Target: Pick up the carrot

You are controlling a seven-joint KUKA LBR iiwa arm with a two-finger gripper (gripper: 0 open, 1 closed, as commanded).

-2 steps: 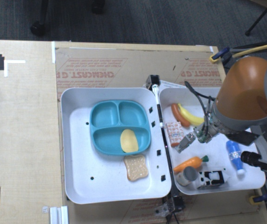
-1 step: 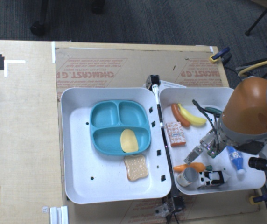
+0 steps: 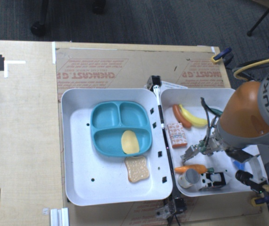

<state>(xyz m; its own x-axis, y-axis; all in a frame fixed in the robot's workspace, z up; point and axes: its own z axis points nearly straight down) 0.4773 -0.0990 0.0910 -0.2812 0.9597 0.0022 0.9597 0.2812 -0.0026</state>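
Right bin (image 3: 228, 96) | carrot (image 3: 191, 169) beside can (image 3: 189, 177) | gripper (image 3: 196, 149) above

Pale wooden bench (image 3: 21, 140), cardboard sheet (image 3: 139, 69), two white bins (image 3: 75, 173) side by side

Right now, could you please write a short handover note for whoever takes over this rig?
Gripper: hangs low in the right bin, just above the carrot; whether its fingers are open cannot be told.
Carrot: lies flat near the right bin's front, beside a small grey cup. A banana, a hot dog and a small carton lie further back.
Left bin: a blue divided plate with a yellow piece on it; a slice of toast in front.
Done: approach only. Left: grasp and lift the carrot.
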